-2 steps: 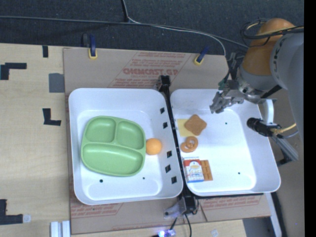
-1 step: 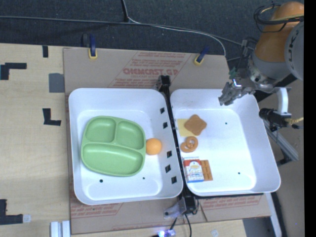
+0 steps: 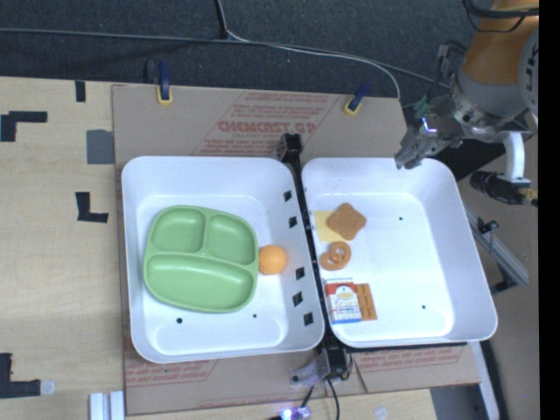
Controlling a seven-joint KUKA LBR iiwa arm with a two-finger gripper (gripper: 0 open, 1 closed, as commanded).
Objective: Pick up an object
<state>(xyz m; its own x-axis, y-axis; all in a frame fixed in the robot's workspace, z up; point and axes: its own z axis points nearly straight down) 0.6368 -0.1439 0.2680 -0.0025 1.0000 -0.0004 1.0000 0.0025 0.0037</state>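
Above the right bin's far corner, the hand hangs tilted; its grip state I cannot tell.

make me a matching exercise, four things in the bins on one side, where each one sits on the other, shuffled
Things:
1. green divided plate
2. orange ball
3. small pretzel
4. printed card

Places:
a. right bin, nearest its front edge
b. left bin, filling its left and middle
c. right bin, just below the brown cookie
d. left bin, at the plate's right rim

Pairs: 1-b, 2-d, 3-c, 4-a
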